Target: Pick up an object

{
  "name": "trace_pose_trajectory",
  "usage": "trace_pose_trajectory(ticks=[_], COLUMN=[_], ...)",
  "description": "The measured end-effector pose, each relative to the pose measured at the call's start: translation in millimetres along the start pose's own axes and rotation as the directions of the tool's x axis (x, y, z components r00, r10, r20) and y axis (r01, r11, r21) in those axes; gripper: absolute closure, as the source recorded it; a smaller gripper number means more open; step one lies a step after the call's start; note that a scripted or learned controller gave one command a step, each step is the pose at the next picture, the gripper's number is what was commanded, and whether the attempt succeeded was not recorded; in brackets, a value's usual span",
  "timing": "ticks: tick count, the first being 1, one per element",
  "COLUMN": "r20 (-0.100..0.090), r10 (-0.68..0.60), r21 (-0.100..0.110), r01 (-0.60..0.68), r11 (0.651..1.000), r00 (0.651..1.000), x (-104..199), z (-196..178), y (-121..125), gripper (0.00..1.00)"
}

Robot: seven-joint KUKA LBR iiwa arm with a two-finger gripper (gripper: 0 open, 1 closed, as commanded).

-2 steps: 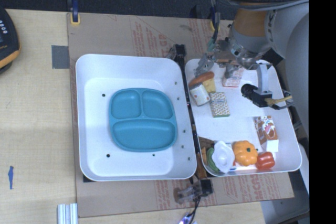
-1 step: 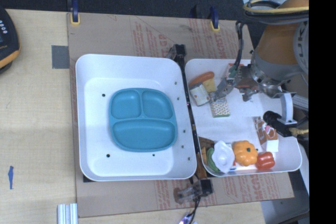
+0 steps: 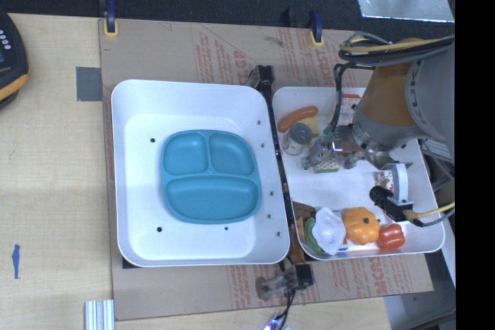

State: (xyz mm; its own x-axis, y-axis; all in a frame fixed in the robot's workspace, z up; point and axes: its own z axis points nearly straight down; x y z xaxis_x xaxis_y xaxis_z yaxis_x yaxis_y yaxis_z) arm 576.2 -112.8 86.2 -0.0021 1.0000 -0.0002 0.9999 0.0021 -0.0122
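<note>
Camera view is looking down on the right bin [image 3: 430, 183], where the loose objects are sitting. A sausage-like red-orange piece [image 3: 298, 118] is lying near the bin's far left corner, with a small grey can [image 3: 298, 137] just beside it. Along the near edge an orange pepper-shaped toy [image 3: 361, 225] is resting between a crumpled white item [image 3: 329, 228] and a red piece [image 3: 391, 236], and something green [image 3: 310, 231] is peeking out at the left of that cluster.

The gripper [image 3: 329, 154] is hanging low over the middle of this bin, close to the can, above a speckled patch I cannot identify. Whether it is grasping anything, I cannot tell; that part is too blurred and dark.

The grey arm [image 3: 402, 100] is reaching in from the right, cables looping over it. In the left bin [image 3: 131, 166] a blue divided plate [image 3: 210, 175] is lying flat. Both bins are sitting on a brown board [image 3: 193, 50] clamped to the worktop [image 3: 46, 166].
</note>
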Motion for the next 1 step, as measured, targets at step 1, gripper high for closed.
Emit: trace_pose_trajectory(ticks=[1], r20=[0.000], r10=[-0.002], r21=[-0.007], r01=[0.002], r11=[1.000], r00=[1.000], x=[-0.3], z=[-16.2], y=[2.6], gripper=[1.00])
